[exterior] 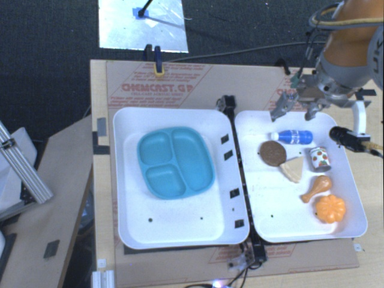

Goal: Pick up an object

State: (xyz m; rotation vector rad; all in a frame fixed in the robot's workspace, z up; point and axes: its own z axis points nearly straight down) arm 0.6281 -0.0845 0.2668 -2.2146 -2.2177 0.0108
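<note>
My hand (296,108) hovers upper right of frame, over top edge of right bin (354,218); fingers spread, nothing between them. Just below it: blue-and-white bottle (292,137) lying on side. Under that, brown disc (272,153), pale wedge (293,170), small can (320,158), drumstick (316,189), orange pumpkin (330,209). Left bin (123,161) holds blue divided plate (175,162).

Dark carpet floor (48,41) surrounds a tan wooden bench (180,80); a shiny square sheet (141,17) lies beyond.
</note>
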